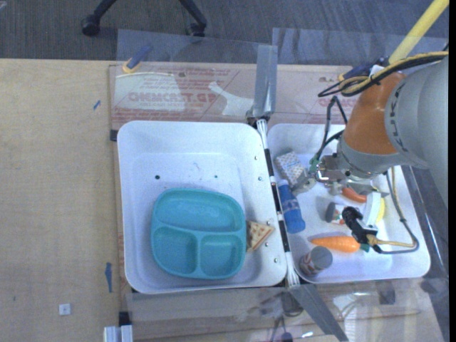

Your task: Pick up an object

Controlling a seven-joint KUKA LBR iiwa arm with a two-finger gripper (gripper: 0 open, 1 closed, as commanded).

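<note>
Gripper (328,179): low in your right bin (417,261), near the bottle (291,209); whether it is apart or together, you cannot tell.
Targets: bottle along the inner wall, carrot (335,244) toward the front.
Risk: crowding; you may nudge neighbours or catch the wall, and grab nothing.

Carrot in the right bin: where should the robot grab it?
Probably the carrot around its thick middle, coming straight down and squeezing across its short width. It lies flat on the bin floor, and a grey cylinder crowds its left end in the view.
</note>
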